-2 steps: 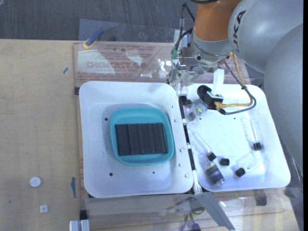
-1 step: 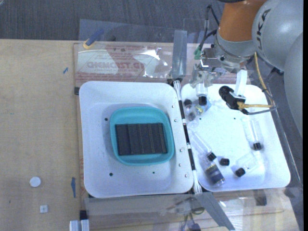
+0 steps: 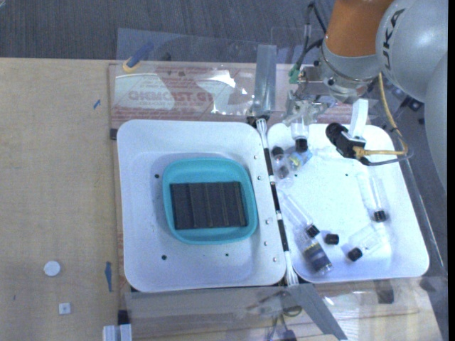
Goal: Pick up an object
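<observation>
My gripper [image 3: 304, 112] hangs over the far left corner of the right bin [image 3: 409, 261], under the orange-banded wrist [image 3: 353, 20]. Just below it stands a small clear vial with a black cap [image 3: 301, 144]. Two more small capped vials [image 3: 286, 160] lie beside it near the bin's left wall. Several other clear vials with black caps lie lower in this bin: a long one [image 3: 298, 215], a dark-ended one [image 3: 316, 256], one at the right [image 3: 375, 199] and one at the front right [image 3: 366, 244]. Nothing shows as held.
The left bin [image 3: 135, 190] holds a teal tray [image 3: 208, 201] with a dark ridged insert. A black part on a yellow cable [image 3: 343, 141] hangs over the right bin's far side. Clear plastic packaging [image 3: 185, 91] lies behind the bins.
</observation>
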Robot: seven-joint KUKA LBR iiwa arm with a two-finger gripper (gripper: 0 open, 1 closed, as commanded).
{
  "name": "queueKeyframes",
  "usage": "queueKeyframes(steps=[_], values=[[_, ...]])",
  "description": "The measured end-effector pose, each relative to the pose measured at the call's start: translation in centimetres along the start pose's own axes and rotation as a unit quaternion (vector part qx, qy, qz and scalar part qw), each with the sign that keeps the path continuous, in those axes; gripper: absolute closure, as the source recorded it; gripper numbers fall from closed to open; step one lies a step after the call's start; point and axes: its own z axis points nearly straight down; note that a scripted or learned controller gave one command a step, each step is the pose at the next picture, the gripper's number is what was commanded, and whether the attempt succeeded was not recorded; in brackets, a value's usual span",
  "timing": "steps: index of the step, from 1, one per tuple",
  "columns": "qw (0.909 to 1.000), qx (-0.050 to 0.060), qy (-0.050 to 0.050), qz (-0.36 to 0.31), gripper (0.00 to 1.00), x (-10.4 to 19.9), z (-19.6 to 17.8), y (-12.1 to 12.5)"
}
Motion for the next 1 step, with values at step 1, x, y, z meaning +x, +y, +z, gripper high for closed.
queueKeyframes(steps=[1], values=[[0.9996, 0.002, 0.001, 0.028, 1.00, 1.60, 0.31, -0.68]])
